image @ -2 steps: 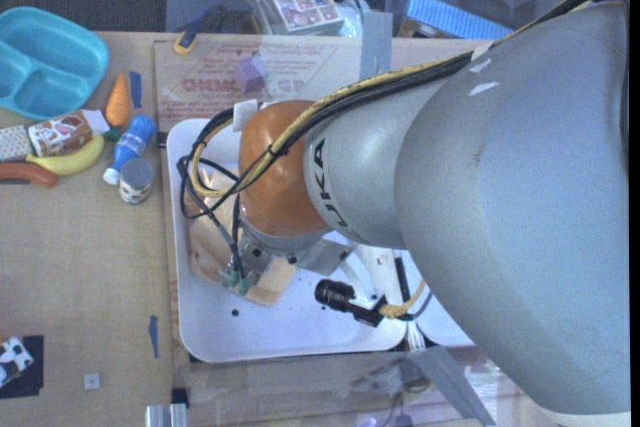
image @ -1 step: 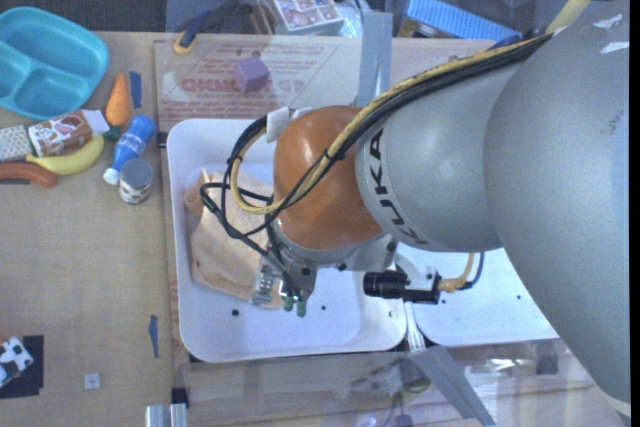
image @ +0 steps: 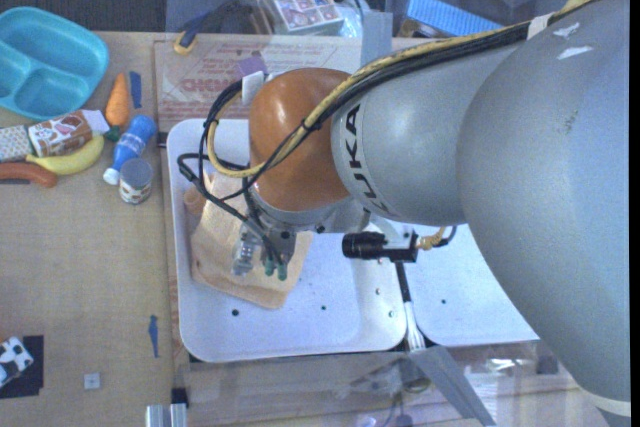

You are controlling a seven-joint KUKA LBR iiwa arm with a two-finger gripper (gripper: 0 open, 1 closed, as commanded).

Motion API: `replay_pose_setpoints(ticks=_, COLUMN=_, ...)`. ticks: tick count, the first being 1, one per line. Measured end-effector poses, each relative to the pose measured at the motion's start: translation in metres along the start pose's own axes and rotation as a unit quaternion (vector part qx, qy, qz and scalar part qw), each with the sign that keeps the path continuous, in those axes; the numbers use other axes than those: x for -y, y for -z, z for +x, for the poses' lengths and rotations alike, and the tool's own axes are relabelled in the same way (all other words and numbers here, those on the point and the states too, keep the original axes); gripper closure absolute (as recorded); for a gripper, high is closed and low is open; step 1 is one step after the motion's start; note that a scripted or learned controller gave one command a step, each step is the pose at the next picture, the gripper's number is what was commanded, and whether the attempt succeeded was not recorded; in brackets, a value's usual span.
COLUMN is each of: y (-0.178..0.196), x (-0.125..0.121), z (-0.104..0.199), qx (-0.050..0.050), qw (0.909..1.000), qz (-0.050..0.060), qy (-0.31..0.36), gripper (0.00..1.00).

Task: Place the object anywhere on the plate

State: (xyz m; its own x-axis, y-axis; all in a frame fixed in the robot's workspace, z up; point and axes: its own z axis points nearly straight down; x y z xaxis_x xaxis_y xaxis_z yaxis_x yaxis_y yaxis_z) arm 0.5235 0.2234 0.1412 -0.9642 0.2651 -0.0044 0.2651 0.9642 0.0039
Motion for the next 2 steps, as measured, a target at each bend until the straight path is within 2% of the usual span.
replay_pose_setpoints(ticks=1, y=-0.048, x=0.009, z=0.038, qx=0.003, qw=0.9926, qz=-0.004, qy=-0.121, gripper=1.0)
replay_pose_setpoints(ticks=2, y=0.04, x=0.029, z=-0.056, qx=0.0, qw=0.9661, qz=0.002, qy=-0.258, gripper=1.0)
